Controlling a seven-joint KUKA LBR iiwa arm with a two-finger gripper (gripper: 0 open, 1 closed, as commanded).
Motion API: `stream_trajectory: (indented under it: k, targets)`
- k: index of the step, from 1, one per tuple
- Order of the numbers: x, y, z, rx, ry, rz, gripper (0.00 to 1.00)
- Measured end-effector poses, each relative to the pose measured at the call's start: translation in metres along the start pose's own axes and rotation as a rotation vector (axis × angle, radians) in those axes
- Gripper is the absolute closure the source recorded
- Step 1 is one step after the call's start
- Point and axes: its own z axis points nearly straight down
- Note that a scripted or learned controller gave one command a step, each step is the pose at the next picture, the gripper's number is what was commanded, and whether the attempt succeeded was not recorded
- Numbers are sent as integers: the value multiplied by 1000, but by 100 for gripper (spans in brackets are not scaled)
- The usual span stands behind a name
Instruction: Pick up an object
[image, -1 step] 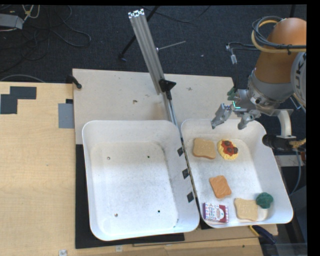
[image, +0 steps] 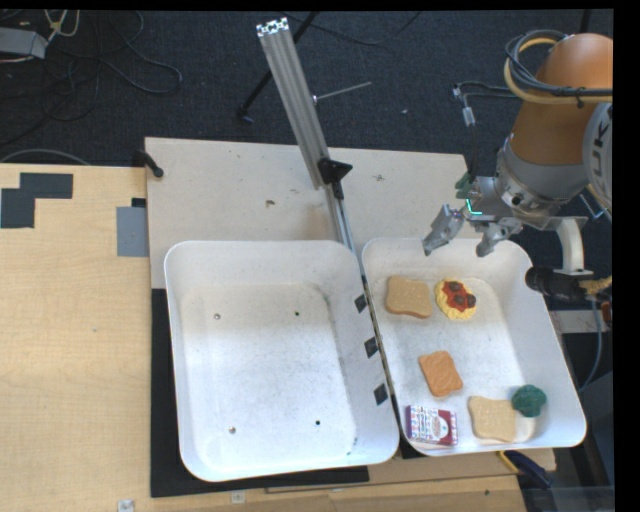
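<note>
The camera view, looking down at a slant, shows the objects gathered in the right bin (image: 545, 320). A slice of toast (image: 408, 297) lies toward the far left of that bin, and just beside it on the right a small yellow round piece with red topping (image: 456, 298) is seen, the two close together but apparently apart. Nearer the camera, about mid-bin, an orange-brown flat piece (image: 440, 372) lies alone. Along the near edge a red and white packet (image: 431, 425) is placed at the left, a pale bread slice (image: 496, 419) to its right, and a dark green round object (image: 529, 400) rests against the far right corner of that slice.

The gripper (image: 468, 233) is held above the far rim of the right bin, beyond the toast and the yellow piece. Its fingers (image: 440, 232) are spread apart with a clear gap between them, and nothing is held. The arm (image: 560, 110), grey with an orange band, reaches in from the right.

The left bin (image: 180, 330) sits beside the right one, their inner walls touching along a line marked by small black clips (image: 372, 346). An aluminium rail (image: 300, 110) slants from the far side down to the joint between the bins. Both bins rest on the tabletop (image: 230, 190), with a wooden board (image: 70, 330) at the left and cables on the dark floor beyond.
</note>
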Motion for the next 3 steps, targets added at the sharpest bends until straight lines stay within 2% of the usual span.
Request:
stream_trajectory:
  k: [1,2,3]
  targets:
    - [-7,-7,58,7,0,2,0]
    - [-3,-3,103,5,0,2,0]
    - [2,-10,165,7,1,3,0]
